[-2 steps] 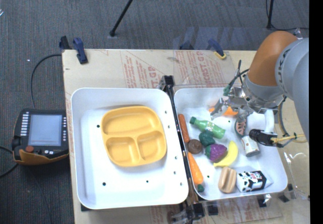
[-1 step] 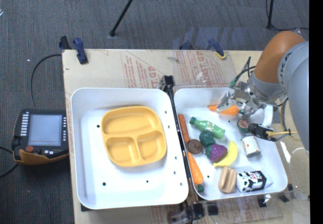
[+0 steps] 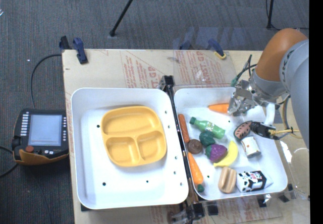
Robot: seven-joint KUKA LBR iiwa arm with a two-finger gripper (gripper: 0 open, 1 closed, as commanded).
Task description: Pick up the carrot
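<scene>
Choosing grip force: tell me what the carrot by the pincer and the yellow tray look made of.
Carrot: probably hard moulded plastic, a toy; uniform orange, smooth, tapered. Yellow tray: likely matte plastic; one even colour, rounded moulded compartments, soft sheen. Neither is certain from this view.

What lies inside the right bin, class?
Right bin: carrot beside the gripper, green bottle, banana, milk carton. The arm hides part of the far corner.

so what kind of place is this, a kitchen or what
Probably a robot lab, not a kitchen: toy food in a white bin, a control tablet on carpet, and clamps holding the bench board.
</scene>
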